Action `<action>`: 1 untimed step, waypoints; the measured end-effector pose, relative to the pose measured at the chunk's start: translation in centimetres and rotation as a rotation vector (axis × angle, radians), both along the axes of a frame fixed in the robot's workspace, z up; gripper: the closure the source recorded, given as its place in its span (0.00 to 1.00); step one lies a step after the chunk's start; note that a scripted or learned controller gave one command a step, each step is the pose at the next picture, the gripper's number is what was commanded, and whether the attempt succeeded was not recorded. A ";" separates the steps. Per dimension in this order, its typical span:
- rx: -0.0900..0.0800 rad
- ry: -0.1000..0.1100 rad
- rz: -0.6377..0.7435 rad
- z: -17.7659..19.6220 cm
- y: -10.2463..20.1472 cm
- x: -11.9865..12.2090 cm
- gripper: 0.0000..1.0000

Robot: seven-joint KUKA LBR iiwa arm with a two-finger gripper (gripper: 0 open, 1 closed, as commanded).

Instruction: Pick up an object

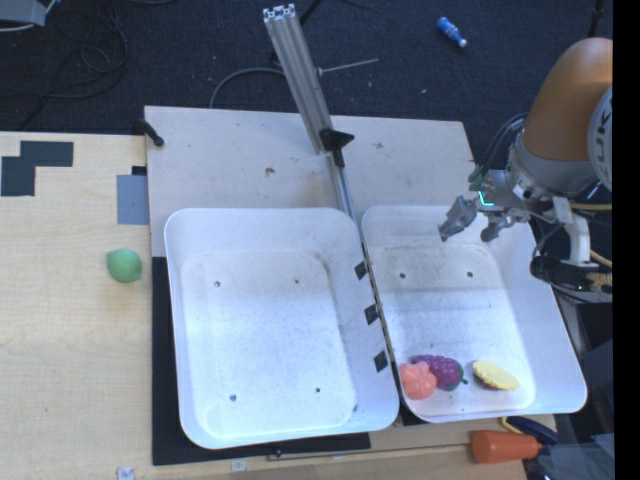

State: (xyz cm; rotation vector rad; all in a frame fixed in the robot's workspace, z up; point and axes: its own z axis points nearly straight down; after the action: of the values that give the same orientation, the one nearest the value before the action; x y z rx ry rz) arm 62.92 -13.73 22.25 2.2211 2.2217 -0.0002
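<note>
Three small toys lie at the near end of the right bin: a pink-orange lumpy one, a purple grape cluster touching it, and a yellow piece a little to the right. My gripper hangs over the far end of that bin, well away from the toys. Its two grey fingers are spread apart with nothing between them.
The left bin sits beside the right one. A green ball rests on the wooden bench at left. A grey metal bar slants over the far board. An orange tool lies at the front edge.
</note>
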 end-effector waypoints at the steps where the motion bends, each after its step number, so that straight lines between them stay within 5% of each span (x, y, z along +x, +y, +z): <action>1: 0.000 0.000 0.000 0.0 0.0 0.0 0.00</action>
State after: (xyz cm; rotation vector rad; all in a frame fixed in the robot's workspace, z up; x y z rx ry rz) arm 62.92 -13.72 22.24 2.2211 2.2217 -0.0003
